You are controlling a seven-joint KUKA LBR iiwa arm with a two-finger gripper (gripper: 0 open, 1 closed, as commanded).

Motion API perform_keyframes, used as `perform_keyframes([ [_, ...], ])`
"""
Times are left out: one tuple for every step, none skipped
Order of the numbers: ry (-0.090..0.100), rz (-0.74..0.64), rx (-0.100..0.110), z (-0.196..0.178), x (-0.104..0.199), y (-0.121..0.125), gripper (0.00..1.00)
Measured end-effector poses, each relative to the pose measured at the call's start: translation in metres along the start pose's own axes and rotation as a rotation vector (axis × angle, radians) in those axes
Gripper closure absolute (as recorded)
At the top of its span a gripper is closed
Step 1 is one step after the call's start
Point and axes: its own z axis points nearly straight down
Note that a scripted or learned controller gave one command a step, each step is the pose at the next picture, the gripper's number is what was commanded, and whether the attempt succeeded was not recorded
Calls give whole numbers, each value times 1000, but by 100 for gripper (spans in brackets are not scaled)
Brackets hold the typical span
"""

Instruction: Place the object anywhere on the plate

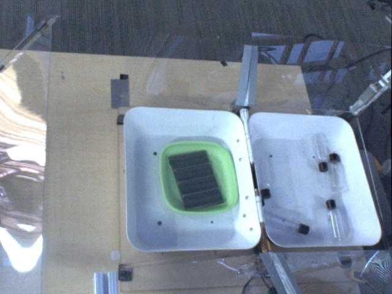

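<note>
Two shallow white bins are set side by side on a pale wooden desk. In the left bin a lime-green plate with rounded corners is placed near the middle, slightly towards the right wall. On the plate a dark grey rectangular block with ridges across its top is laid flat, turned a little out of line with the plate's edges and kept wholly inside its rim.

In the right bin several clear tubes with black caps are scattered. One clear tube is seen at the far right, a second tube lies nearer on the right, and a third tube lies at the near left, its black cap pointing right. These are kept well apart from the plate.

A grey metal bar is seen beyond the seam between the bins. The state of the end effector cannot be told.
</note>
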Motion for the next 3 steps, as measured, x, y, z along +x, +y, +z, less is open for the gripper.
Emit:
perform_keyframes([
  [-3,-147,-2,-59,26,-41,0],
  [-1,-132,-1,-59,53,-81,0],
  [0,-25,0,-59,61,-94,0],
])
